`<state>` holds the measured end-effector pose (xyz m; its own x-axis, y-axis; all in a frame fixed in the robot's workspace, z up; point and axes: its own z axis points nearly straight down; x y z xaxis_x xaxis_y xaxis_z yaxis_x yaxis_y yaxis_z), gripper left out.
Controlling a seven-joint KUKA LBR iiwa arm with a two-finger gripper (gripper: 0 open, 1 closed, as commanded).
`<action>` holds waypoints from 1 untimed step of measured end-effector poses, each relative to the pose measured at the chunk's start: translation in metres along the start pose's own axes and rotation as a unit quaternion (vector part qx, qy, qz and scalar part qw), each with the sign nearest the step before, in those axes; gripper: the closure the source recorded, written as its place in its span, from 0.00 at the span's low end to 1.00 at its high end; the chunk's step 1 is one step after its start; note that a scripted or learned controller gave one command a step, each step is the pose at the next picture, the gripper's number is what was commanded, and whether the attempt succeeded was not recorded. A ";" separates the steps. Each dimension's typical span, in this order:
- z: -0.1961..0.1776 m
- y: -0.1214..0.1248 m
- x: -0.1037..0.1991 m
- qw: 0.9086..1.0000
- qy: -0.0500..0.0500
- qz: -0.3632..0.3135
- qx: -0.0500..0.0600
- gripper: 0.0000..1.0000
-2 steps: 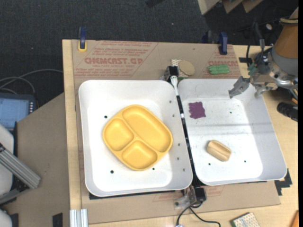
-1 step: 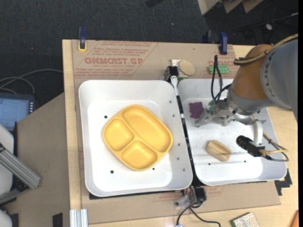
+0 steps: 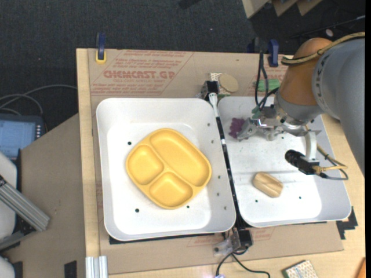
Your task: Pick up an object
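Nearest to us is the grey arm (image 3: 342, 74), reaching in from 3 o'clock with its orange band (image 3: 301, 80) above the wrist. Below it the claw (image 3: 265, 129) hangs low over the 12 o'clock part of the right bin (image 3: 301, 210). We cannot tell whether the claw is apart or together, and we see nothing held in it.

Just beside the claw, at its 9 o'clock, lies a small purple object (image 3: 237, 126), near the bin's 10 o'clock corner. We cannot tell whether the two touch. Its shape is too small to make out. We judge it light and perhaps soft, best taken across its narrow middle, though the bin wall close by leaves little room.

At the claw's 6 o'clock, well apart, rests a tan block (image 3: 267, 185) with rounded ends. We judge it light, stiff and not slippery, an easy pick across its short sides.

Further out, at 9 o'clock, the left bin (image 3: 116, 126) carries a yellow plate (image 3: 168, 167) with three compartments. It looks rigid, smooth and too wide for anything but a rim grasp.

Both bins sit on the table (image 3: 145, 74), whose brown covering reads "CHEMCAST GP" in red. The smaller lines of print are illegible to us. A blue clamp (image 3: 101, 42) grips the table's far edge at 11 o'clock.
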<state>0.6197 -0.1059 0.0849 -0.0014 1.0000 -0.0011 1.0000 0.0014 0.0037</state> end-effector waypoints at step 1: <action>0.000 0.049 0.002 1.000 0.000 -0.001 0.001 0.00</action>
<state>0.6685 -0.1039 0.0852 -0.0027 1.0000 -0.0013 1.0000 0.0027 0.0026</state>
